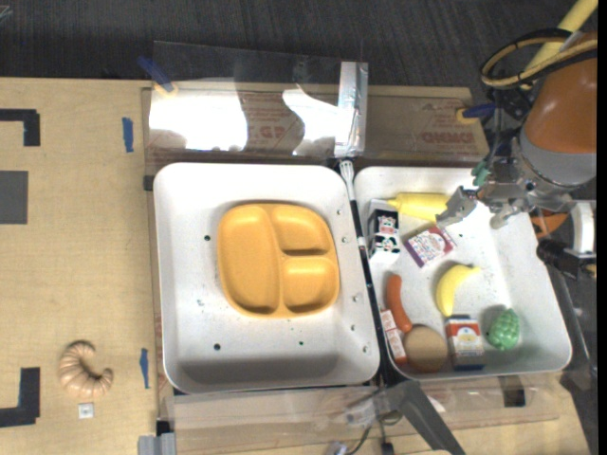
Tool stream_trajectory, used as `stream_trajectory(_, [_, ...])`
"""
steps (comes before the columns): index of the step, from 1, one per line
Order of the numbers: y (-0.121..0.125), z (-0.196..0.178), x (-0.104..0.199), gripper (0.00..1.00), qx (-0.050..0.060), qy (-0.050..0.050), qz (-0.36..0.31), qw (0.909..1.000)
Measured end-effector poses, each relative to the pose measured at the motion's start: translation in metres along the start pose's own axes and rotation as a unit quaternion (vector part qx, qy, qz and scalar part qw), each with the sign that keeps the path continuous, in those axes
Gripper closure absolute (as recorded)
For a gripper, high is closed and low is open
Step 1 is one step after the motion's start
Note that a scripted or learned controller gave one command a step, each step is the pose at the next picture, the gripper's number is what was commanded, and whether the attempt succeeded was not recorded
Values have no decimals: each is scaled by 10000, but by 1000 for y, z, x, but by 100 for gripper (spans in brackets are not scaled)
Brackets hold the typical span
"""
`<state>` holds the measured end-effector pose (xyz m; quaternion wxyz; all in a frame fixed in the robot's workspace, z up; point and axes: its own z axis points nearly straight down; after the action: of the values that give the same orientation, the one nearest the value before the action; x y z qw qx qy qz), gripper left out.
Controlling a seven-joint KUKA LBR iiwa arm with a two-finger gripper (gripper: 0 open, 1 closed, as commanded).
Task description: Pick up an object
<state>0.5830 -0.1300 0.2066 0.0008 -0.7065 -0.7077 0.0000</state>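
The right bin (531, 254) holds several objects: a yellow corn-like piece (422, 203), a black-and-white carton (384, 231), a purple packet (429, 245), a banana (453, 287), a red sausage (395, 303), a brown round item (427, 347), a small red box (463, 339) and a green ball (504, 328). My gripper (480, 210) hangs over the back of this bin, to the right of the yellow piece and above the purple packet. Its fingers (454, 207) are spread open and hold nothing.
The left bin (180, 254) carries a yellow divided plate (278, 257). A croissant-like toy (85, 368) lies on the bench at the far left. Clear plastic panels and cardboard stand behind the bins. Yellow and black cables loop above the arm at the top right.
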Motion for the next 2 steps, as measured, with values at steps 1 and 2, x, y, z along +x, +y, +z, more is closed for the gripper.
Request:
stream_trajectory(1, [-66, 75, -25, 0, 28, -2, 341, 9994])
stream_trajectory(2, [-45, 119, 19, 0, -28, -10, -248, 9997])
